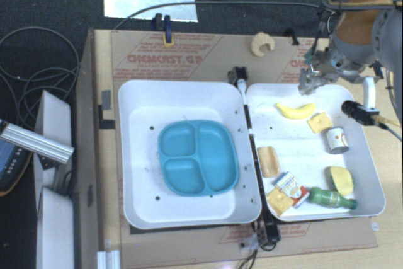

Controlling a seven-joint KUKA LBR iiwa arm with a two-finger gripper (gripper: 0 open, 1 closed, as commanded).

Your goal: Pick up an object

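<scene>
- Nearest the camera, left: blue divided plate point(198, 157) in the left bin point(135, 135).
- Right bin point(371, 192): bread slice point(269, 161), green bottle point(331, 198), banana point(296, 111) lying crosswise, long axis left-right.
- Tool point(310, 84) hovers above the banana at the bin's far edge; its grip state unreadable. Nothing lifted yet.

Grey arm point(378, 28) with an orange band, dark cables looped seemingly near its wrist.
</scene>
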